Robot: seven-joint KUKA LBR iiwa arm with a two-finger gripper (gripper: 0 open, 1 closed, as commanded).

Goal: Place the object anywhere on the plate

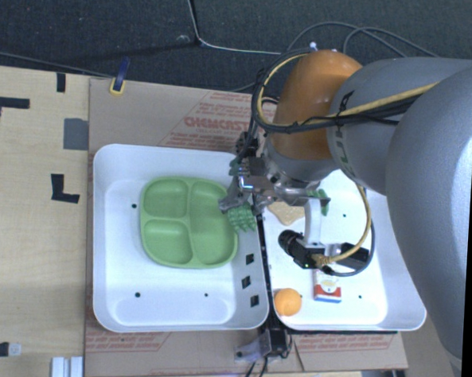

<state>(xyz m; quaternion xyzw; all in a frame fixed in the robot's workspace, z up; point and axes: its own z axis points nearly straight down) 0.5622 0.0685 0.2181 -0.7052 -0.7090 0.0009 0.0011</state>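
Gripper (247,200) is seen at frame centre, pinching a green leafy object (240,217) over the right rim of the green plate (188,223). Release this close to the edge risks it dropping off into the left bin (113,240).

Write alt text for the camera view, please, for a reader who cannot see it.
A grey robot arm's gripper hangs at the right rim of a green divided plate in the left white bin. The right bin holds an orange ball.
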